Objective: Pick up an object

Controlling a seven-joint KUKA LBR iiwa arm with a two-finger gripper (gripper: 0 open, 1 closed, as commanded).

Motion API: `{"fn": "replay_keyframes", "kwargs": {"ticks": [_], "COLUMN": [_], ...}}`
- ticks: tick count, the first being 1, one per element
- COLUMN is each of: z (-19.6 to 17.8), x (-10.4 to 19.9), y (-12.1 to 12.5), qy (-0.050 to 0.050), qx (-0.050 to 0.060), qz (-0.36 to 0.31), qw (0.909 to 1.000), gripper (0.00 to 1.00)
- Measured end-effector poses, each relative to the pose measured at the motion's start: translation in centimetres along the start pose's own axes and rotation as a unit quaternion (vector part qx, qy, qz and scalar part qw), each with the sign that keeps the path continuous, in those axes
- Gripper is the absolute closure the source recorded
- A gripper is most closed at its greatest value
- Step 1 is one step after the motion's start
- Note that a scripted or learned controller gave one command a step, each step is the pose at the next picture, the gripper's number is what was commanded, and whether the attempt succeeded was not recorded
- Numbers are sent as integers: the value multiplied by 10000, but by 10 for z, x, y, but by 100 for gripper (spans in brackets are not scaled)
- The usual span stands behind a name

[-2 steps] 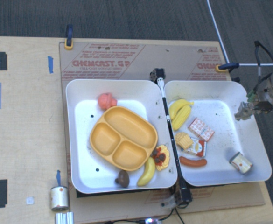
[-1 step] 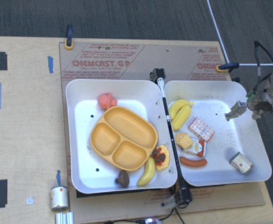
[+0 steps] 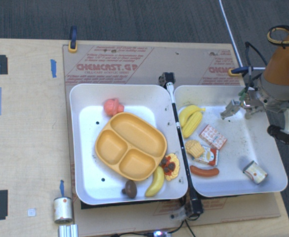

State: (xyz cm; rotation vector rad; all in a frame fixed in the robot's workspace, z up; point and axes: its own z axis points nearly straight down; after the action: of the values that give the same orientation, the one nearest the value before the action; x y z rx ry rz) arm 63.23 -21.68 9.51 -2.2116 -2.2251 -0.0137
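Hovering high in the right bin [image 3: 277, 181], your gripper [image 3: 231, 110] has jaws whose state I cannot tell; the bananas [image 3: 190, 119] lie just left, long axis slanted.

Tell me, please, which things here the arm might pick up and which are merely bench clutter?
Belonging to the job:
gripper, over the right bin
banana bunch
checked packet
sausage
small white box
pink ball
single banana
brown lump

Just lying about:
yellow divided tray
blue clamp
metal cylinder
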Motion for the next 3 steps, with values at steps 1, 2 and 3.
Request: {"fn": "replay_keyframes", "kwargs": {"ticks": [1,2,3], "z": [10,11,11], "x": [51,117,118], "y": [36,35,35], "qy": [-48,-43,-51], "qx": [-4,23,24], "qz": [17,19,25], "qw": [10000,10000,10000], "gripper": [0,0,0]}}
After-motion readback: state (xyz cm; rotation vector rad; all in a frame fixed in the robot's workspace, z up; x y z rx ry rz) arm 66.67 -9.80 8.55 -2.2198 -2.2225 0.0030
